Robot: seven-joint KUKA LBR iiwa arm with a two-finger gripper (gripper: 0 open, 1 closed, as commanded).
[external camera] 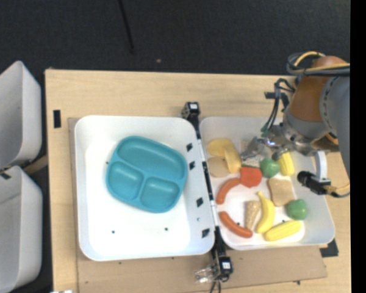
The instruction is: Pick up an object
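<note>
1. Nearest us, along the right bin's [327,231] lower edge, we see a yellow banana-shaped piece [284,229], with a red sausage [235,224] to its left.
2. Just above them lie a second banana [266,211], a tan bread slice [281,191], a green ball [297,209] and an orange curved sausage [227,188].
3. The gripper [260,144] hangs low over the bin's upper middle, near a red-orange piece [251,176] and a green round piece [270,167].
4. We cannot tell how the jaws stand.
5. In the left bin [91,224] we see a blue divided plate [147,173].
</note>
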